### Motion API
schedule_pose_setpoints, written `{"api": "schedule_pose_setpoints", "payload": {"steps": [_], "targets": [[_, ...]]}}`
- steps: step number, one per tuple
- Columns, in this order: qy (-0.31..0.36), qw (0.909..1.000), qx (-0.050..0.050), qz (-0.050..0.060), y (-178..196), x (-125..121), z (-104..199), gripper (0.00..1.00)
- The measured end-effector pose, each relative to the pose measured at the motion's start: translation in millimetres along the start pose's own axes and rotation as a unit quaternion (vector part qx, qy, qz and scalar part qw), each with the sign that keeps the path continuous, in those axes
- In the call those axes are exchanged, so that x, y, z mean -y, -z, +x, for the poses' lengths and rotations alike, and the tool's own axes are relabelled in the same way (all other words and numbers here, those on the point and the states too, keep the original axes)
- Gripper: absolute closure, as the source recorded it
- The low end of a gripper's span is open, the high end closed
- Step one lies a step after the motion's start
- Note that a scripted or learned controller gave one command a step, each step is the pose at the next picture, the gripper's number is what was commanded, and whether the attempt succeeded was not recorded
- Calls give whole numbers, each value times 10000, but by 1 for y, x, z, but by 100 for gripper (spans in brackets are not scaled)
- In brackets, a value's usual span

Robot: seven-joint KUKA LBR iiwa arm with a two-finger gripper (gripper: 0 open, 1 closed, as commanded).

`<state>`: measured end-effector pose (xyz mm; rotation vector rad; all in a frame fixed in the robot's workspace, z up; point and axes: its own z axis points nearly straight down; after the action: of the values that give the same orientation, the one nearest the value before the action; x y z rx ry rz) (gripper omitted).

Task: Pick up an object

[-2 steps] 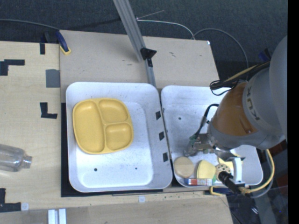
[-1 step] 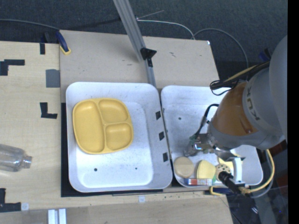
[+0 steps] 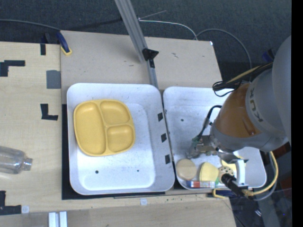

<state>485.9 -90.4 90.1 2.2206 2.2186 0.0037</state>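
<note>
Camera view: arm (image 3: 255,112) comes in from the right, orange band low over the right bin (image 3: 189,103). Gripper (image 3: 202,148) sits down near that bin's front, just above two pale rounded objects: a beige lump (image 3: 186,169) and a yellowish one (image 3: 208,172), touching or nearly so, side by side against the bin's front wall. Can't tell the jaw state, wrist body blocks it; nothing visibly held. A thin multicoloured item (image 3: 203,185) lies along the front edge just below the two lumps. Left bin (image 3: 113,174) holds a yellow plate (image 3: 104,126) with three compartments, lying flat in the rear-left part. A clear bottle (image 3: 12,160) lies on its side on the bench, well left of both bins.
</note>
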Motion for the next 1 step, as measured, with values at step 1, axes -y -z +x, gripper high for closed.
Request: {"api": "schedule_pose_setpoints", "payload": {"steps": [1], "targets": [[7,10000,-2,1,0,0,0,100]]}}
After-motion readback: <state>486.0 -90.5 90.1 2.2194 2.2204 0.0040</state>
